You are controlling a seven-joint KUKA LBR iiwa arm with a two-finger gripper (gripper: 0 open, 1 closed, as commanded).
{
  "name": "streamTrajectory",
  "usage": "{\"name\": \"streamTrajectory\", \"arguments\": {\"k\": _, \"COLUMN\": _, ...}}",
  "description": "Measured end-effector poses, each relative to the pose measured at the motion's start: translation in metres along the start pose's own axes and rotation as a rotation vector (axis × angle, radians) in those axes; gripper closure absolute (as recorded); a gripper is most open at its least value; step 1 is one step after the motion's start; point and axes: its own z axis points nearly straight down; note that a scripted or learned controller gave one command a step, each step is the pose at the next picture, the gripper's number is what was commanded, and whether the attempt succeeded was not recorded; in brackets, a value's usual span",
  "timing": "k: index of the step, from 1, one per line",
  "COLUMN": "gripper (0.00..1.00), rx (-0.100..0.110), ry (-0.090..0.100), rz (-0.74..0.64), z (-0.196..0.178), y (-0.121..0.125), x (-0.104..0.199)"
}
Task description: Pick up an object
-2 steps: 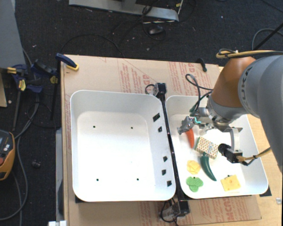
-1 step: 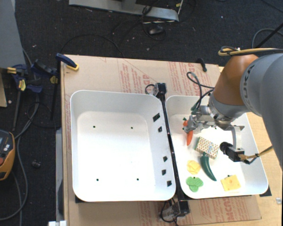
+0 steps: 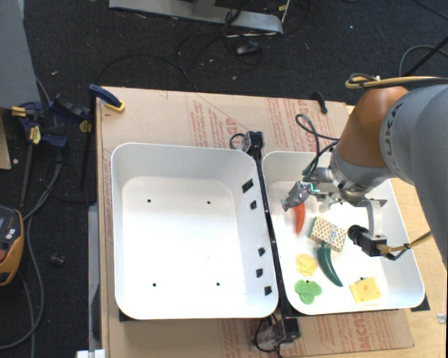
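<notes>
Hovering low in the right bin (image 3: 401, 247), the gripper (image 3: 300, 197) sits right at the top end of the orange carrot-shaped piece (image 3: 300, 217). That piece reads as the likely pick target. Landmark for everything below: that carrot.

- Gripper: whether it is spread or closed on anything, cannot tell; the wrist and the grey arm (image 3: 424, 130) cover the view from above. The carrot's top end meets the gripper body, but nothing shows it clamped, so no claim of a hold.
- Carrot: lies roughly upright in the view, near the divider side of the right bin, lower end pointing away from the gripper. Judgement: the arm comes in over it from the right so the approach stays clear of the bin wall.
- Checkered block (image 3: 328, 233): just right of the carrot, tilted, close but apart from it.
- Green pepper-like piece (image 3: 329, 263): below-right of the carrot, running under the block's lower edge.
- Yellow lump (image 3: 306, 265) and green leafy piece (image 3: 307, 290): below the carrot, stacked toward the near rim.
- Yellow cheese wedge (image 3: 365, 289): well off to the lower right of the carrot.
- Left bin (image 3: 128, 178): across the divider, left of the carrot.

Risk, as judgement: the block sits close enough to get nudged on a lift.
</notes>
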Motion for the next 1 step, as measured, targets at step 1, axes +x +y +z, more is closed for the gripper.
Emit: {"name": "streamTrajectory", "arguments": {"k": 1, "gripper": 0.0, "rx": 0.002, "ry": 0.0, "rz": 0.0, "z": 0.0209, "y": -0.0102, "x": 0.0082}}
